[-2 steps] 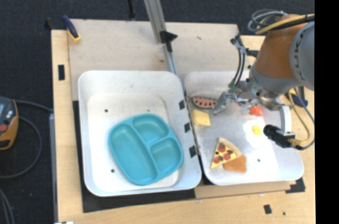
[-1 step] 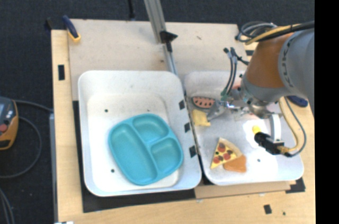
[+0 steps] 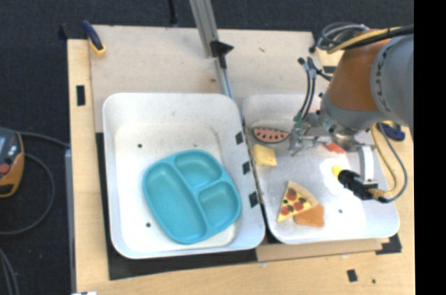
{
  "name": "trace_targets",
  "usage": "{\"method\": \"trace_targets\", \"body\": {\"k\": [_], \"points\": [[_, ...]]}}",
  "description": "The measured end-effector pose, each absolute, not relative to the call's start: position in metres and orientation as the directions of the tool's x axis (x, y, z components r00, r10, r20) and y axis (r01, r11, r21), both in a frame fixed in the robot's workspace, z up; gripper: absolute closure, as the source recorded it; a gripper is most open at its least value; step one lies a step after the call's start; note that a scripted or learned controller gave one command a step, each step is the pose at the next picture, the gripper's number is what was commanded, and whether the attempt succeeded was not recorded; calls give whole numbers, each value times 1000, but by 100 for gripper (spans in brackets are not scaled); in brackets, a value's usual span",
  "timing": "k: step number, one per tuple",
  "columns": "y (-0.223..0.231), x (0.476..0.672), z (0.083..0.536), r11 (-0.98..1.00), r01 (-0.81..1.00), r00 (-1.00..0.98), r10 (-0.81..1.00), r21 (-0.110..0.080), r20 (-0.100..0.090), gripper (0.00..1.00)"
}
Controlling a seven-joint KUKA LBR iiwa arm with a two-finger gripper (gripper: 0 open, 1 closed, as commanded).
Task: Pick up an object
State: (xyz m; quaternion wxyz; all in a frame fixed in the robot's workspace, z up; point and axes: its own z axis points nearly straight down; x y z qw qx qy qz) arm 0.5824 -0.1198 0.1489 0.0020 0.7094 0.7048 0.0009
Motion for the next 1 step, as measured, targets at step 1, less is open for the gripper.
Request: {"method": "trace_targets", "body": {"k": [1], "points": [[-124, 579, 194, -4, 1000, 4, 1000, 6, -2, 100]]}}
